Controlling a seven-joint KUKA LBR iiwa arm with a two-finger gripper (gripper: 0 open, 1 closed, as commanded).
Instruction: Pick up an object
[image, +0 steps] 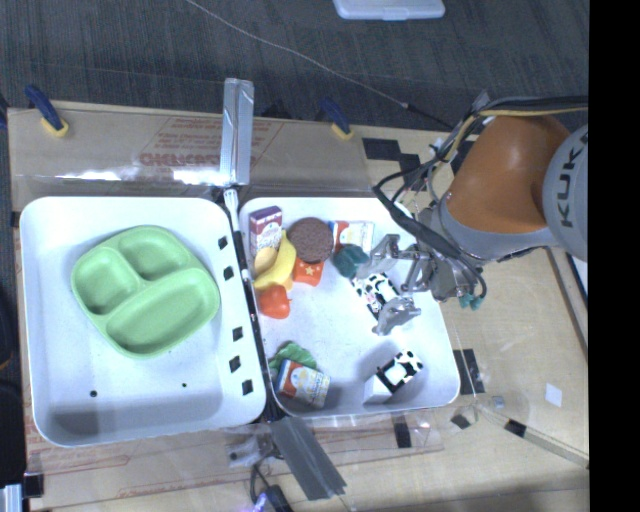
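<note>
Over the right bin (300, 345) my gripper (392, 282) fingers spread around the cow toy (373, 291); I'd centre, then close.

Colours in my two white bins

My left bin (40, 300) carries a pale green plate (146, 288); my right has a yellow banana (276, 264), brown cookie (311, 238), black-and-white cow-patterned blocks (400, 371).

A robot lab: clamped bench (130, 140), taped bins (60, 400), trailing cables (420, 175).
</note>
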